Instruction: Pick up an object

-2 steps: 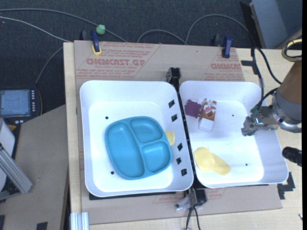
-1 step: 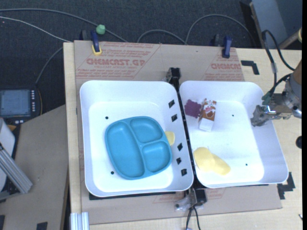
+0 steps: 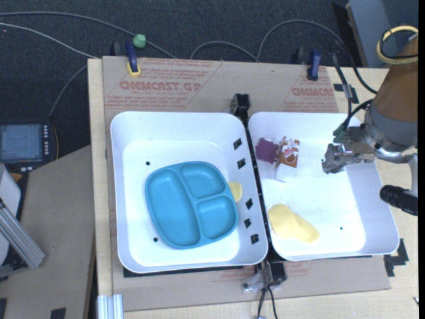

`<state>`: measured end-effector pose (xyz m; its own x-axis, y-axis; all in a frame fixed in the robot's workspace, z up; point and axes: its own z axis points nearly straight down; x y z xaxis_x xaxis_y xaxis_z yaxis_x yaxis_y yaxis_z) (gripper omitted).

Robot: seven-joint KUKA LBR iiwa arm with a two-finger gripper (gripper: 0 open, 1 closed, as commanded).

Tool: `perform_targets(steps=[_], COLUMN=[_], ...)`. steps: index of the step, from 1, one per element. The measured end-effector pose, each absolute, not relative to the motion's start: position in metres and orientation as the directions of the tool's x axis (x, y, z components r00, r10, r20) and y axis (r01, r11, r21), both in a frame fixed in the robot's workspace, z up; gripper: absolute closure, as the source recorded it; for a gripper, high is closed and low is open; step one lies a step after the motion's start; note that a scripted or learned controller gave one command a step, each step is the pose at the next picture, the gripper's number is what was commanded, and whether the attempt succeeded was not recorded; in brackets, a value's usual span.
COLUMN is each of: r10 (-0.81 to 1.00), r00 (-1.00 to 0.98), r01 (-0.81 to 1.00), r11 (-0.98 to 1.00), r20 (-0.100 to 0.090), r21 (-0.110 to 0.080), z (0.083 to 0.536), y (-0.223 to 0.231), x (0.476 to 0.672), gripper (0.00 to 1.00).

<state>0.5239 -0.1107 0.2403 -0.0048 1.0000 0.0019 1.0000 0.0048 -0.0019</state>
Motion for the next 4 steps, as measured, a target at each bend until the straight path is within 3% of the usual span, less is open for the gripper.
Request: perform_targets(steps=[2,4], r10=[1.0,1.0], r00=[-0.007,-0.005], r01=[1.0,1.0], r11=[0.007,0.005], r20=[0.002,0.002], r21=[0.001,0.0], z=[0.241,0.233], y=[-0.006,0.089], x=[0.544,0.58], gripper=[1.0,1.0])
